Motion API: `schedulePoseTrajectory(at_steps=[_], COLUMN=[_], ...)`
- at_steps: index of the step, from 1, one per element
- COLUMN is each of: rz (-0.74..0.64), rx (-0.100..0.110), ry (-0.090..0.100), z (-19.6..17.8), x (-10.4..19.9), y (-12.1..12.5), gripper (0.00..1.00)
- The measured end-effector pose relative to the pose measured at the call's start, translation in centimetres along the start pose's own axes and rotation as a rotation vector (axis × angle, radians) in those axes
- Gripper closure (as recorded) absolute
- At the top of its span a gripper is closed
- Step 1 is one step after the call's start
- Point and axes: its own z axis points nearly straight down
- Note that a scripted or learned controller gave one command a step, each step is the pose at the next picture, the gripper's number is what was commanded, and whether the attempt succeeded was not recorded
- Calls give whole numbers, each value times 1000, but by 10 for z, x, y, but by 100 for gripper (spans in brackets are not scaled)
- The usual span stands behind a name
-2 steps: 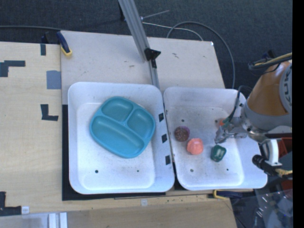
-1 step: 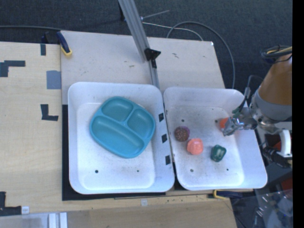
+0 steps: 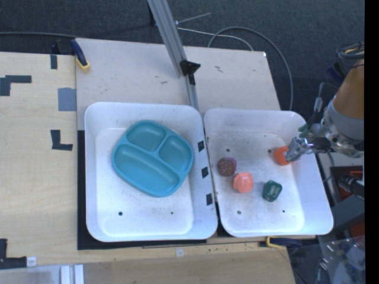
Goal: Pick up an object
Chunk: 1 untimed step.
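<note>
In the right bin lie a small orange object, a pink-orange round object, a brownish-purple ball and a dark green object. My gripper hangs at the bin's right side, right beside the small orange object and touching or nearly touching it. The fingers are too small and blurred to read. The arm's orange band shows at the right edge.
The left bin holds a teal divided plate. A slanted metal rail crosses the bench behind the bins. Cables curve behind the right bin. A blue-and-yellow clamp sits at the back left.
</note>
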Motion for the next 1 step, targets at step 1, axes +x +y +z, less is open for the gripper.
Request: schedulePoseTrajectory(at_steps=[1], rz=[0], rx=[-1], ry=[0], z=[-44], x=[0], y=[1], gripper=[100])
